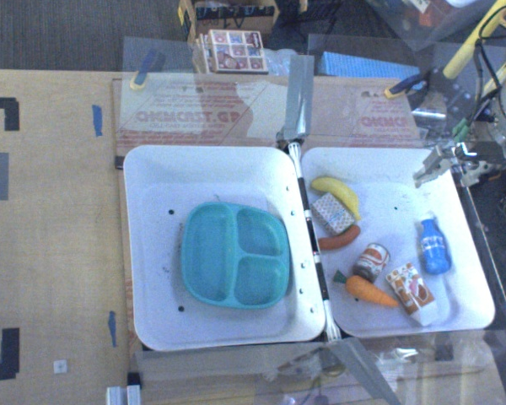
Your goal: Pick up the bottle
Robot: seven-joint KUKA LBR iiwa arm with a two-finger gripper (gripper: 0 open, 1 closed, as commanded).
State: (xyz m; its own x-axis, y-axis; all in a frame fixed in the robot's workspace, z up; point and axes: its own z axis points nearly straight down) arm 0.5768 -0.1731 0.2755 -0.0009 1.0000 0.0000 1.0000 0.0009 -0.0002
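Gripper (434,165) (grip state can't tell) hangs over rt bin's (481,306) top edge, apart from blue bottle (433,246).

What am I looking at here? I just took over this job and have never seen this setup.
One camera looks down at a slant on two shallow white bins. The left bin holds a teal divided plate. The right bin holds a blue bottle, which is the target, plus a banana, a sausage, a can, a carrot and two small cartons. The robot's gripper hangs at the right bin's upper right edge, apart from the bottle, holding nothing.
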